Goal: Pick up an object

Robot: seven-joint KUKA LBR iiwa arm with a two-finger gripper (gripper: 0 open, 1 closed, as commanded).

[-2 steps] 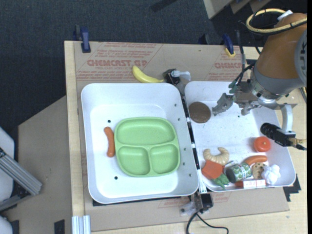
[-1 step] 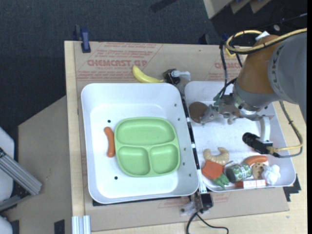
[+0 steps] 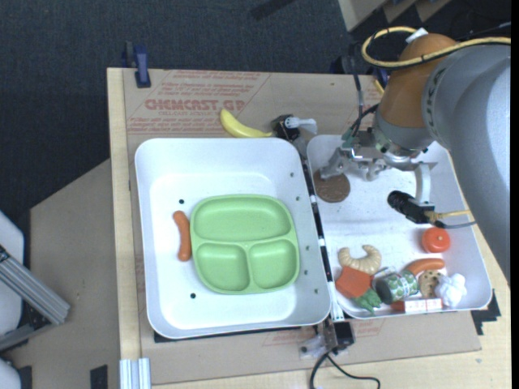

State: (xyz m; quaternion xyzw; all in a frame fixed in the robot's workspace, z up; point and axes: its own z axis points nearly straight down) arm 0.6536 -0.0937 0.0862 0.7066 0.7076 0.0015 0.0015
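Jaws [image 3: 334, 168] above brown disc [image 3: 332, 189] in right bin [image 3: 474, 286].

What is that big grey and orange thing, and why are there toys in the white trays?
That big thing is a robot arm. It reaches in from the right, and a camera above the bench looks down on it at a slant. At its end is a gripper, a kind of two-finger hand, low over the right bin. I can't tell whether it holds anything.

The right bin has toy food piled near its front: a croissant, a small tomato, a round brown cookie near the gripper, and more bits. The left bin has a green divided plate and a toy hot dog beside it. A toy banana lies on the bench behind the bins. The robot's job is picking something up.
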